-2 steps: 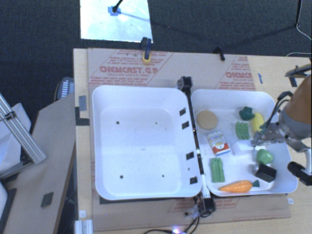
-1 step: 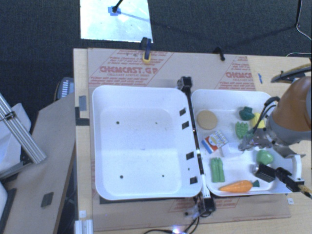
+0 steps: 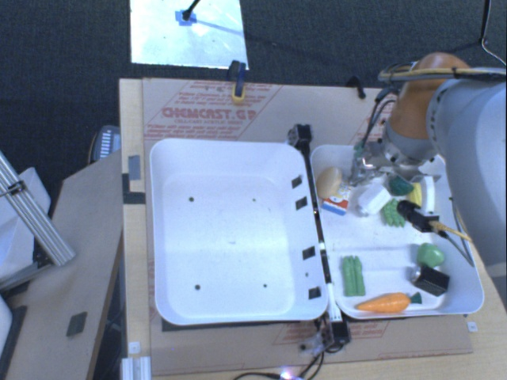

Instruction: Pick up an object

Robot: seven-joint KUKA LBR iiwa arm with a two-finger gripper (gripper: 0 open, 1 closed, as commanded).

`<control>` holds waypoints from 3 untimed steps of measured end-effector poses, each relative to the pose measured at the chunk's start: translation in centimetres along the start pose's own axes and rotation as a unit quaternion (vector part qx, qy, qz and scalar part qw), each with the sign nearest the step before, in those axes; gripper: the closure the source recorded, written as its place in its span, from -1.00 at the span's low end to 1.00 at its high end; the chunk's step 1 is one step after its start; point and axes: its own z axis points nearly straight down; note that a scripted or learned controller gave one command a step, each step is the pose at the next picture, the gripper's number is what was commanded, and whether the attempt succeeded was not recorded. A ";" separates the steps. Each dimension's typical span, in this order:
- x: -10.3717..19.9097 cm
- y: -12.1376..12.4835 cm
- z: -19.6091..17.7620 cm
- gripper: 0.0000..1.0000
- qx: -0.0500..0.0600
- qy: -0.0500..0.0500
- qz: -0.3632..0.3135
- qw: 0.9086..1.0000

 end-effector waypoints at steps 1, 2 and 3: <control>2.2 1.9 -20.9 1.00 0.001 0.001 0.003 1.000; 9.2 2.1 -32.4 1.00 0.004 0.003 0.000 1.000; 13.7 -3.5 -25.2 1.00 0.016 0.003 0.003 1.000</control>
